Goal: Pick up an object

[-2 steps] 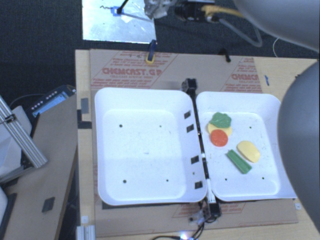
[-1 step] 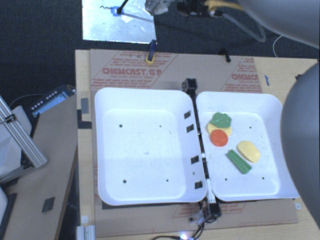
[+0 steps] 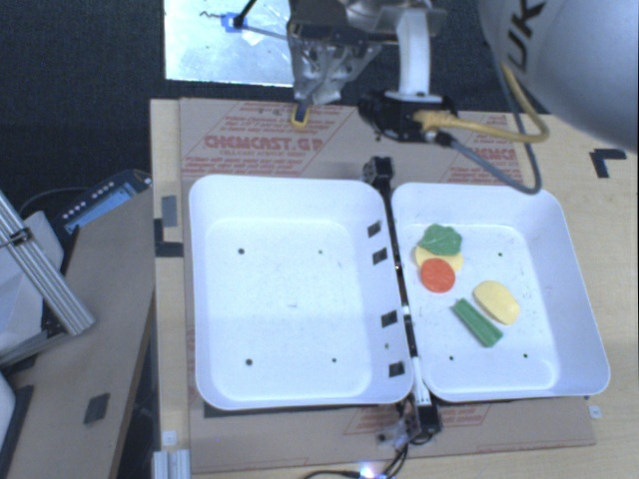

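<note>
The gripper (image 3: 318, 93) hangs raised, pointing down, wrist tilted.

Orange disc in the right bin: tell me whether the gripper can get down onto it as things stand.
Probably yes. The orange disc lies open from above, though a green piece and a yellow piece touch its far edge. The gripper hangs beyond the bins.

A single fixed camera sits above the bench, looking down at a slant from the near side; both white bins (image 3: 290, 297) fit within its frame at middling range, while the arm (image 3: 559, 38) looms close at upper right
</note>
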`<action>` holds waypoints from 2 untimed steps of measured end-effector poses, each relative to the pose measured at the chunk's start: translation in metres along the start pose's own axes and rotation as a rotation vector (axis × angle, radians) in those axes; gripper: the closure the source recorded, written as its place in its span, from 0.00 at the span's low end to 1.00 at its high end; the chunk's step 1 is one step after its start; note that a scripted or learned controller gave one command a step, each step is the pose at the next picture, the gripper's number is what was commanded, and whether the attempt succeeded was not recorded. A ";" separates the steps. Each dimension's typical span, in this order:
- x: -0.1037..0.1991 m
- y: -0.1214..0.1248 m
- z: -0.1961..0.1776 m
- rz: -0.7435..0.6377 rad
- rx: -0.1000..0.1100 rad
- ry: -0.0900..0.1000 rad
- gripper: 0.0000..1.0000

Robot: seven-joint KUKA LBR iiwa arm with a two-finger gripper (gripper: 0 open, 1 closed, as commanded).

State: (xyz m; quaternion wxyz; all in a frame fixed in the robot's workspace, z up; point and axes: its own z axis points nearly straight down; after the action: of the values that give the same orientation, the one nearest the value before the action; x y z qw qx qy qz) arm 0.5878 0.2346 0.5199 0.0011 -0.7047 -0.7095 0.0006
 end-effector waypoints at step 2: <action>-0.001 0.061 -0.027 0.001 -0.007 0.000 1.00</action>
State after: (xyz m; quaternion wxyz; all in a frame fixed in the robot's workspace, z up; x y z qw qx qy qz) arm 0.6492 0.2339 0.5470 -0.0013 -0.7052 -0.7090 -0.0021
